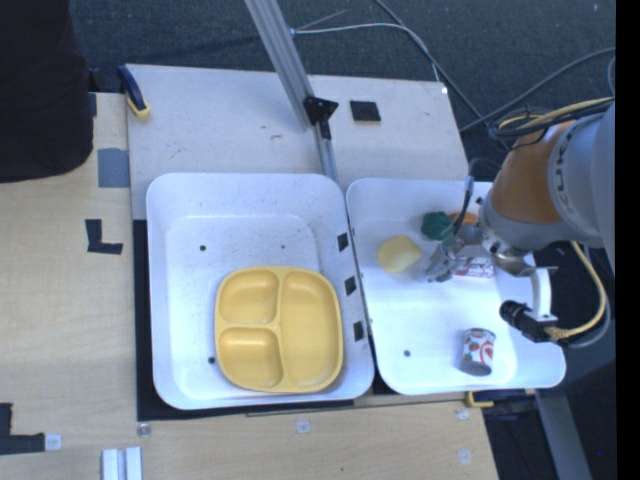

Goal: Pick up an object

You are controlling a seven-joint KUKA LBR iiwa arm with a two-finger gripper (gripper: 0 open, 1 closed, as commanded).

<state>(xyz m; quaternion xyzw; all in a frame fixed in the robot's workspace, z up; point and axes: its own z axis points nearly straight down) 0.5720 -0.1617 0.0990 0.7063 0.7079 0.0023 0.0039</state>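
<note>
Two white bins (165,268) share the counter (220,118): one yellow tray (279,328) left; three objects right beneath the hand (440,268), whose state I cannot tell.

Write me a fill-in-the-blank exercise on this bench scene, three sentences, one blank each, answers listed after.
1. The yellow divided plate lies in the ____ bin.
2. The plate has ____ compartments.
3. In the right bin, the small can lies nearer the front edge, while the yellow lump and the ____ object lie by the gripper.

Missing words: left; three; green
</note>
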